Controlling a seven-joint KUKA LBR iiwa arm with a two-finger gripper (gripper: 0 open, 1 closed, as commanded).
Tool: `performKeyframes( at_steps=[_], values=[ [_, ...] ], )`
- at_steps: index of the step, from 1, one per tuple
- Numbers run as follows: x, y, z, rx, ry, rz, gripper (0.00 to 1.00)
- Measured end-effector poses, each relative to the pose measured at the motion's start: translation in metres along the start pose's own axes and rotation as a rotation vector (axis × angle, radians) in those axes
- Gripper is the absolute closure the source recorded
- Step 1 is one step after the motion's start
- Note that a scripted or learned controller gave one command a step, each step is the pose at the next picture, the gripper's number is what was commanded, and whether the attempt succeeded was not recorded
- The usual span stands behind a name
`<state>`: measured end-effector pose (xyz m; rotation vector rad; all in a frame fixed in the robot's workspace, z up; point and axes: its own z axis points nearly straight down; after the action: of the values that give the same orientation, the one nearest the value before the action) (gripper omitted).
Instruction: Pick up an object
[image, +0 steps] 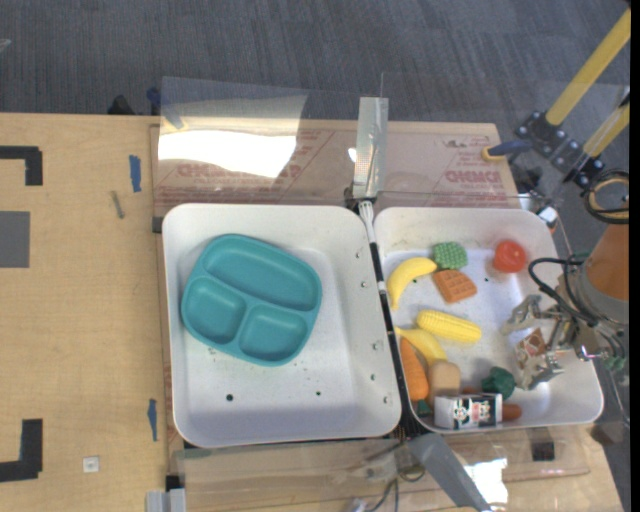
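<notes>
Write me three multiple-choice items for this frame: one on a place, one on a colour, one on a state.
1. Where does the tray lie?
A. left bin
B. right bin
C. on the bench

2. What colour is the tray?
A. red
B. teal
C. yellow

3. The gripper is
A. over the left bin
B. low at the right bin's right side, nothing between its fingers
C. lifting the banana

Key:
1 A: the tray lies in the left bin.
2 B: it is teal.
3 B: the gripper is in the right bin; the banana lies apart.
</notes>
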<state>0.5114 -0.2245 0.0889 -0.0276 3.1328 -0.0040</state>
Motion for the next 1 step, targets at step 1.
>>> performKeyframes(
  at_steps=[1],
  values=[
    [0.0261, 0.0019, -0.0003, 0.000, -0.004, 0.045, 0.00]
  ],
)
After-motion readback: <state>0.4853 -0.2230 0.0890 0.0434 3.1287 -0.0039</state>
